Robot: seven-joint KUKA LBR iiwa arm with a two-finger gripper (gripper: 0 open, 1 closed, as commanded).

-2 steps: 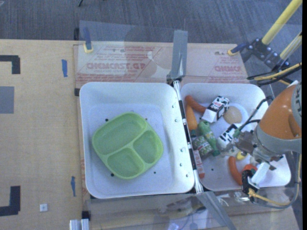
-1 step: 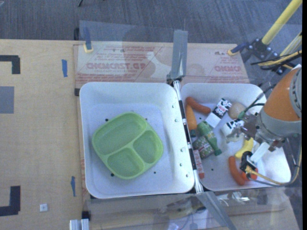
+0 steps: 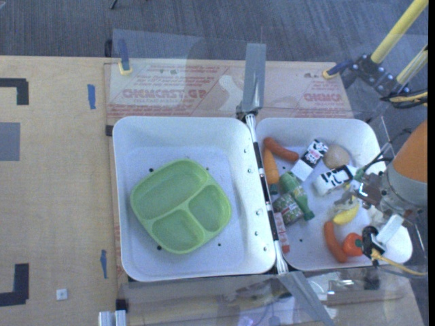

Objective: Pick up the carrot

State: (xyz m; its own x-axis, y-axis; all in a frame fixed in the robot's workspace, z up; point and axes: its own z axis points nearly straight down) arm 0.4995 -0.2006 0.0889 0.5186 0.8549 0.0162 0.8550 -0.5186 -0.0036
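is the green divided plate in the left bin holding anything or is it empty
Empty. The green divided plate lies flat in the left bin, and all three of its compartments show bare green.

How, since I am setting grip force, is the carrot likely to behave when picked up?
The carrot looks like smooth toy plastic: probably stiff, light, somewhat slippery. Its rounded, tapered form may roll or squirt from a pinch. Lying against the right bin's wall, it would likely slide along it if pushed.
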